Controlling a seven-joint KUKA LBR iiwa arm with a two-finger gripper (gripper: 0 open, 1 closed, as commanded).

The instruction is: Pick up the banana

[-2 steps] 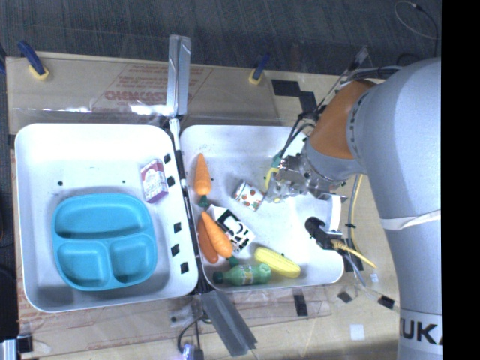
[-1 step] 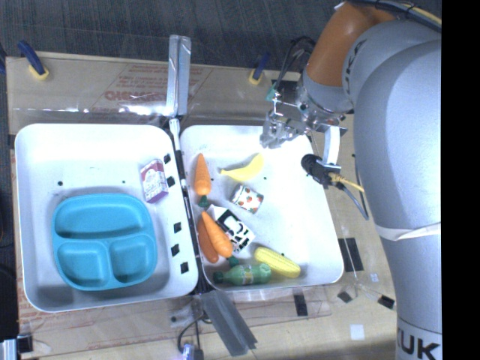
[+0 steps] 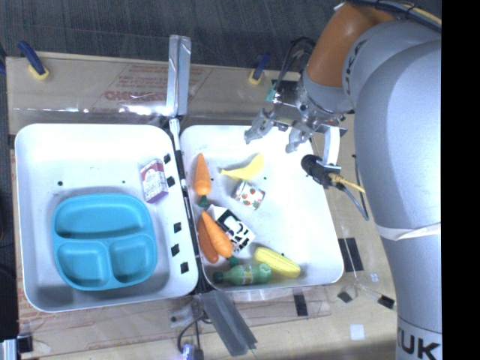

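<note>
The tool hangs above the far edge of the right bin, its 2 fingers spread apart and holding nothing. The banana lies just below it in this bin, near a carrot and a small carton, so a short descent probably suffices.

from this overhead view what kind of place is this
Probably a robot lab test bench: two white bins taped onto board, toy food such as a banana and carrots, and the gripper above them.
</note>
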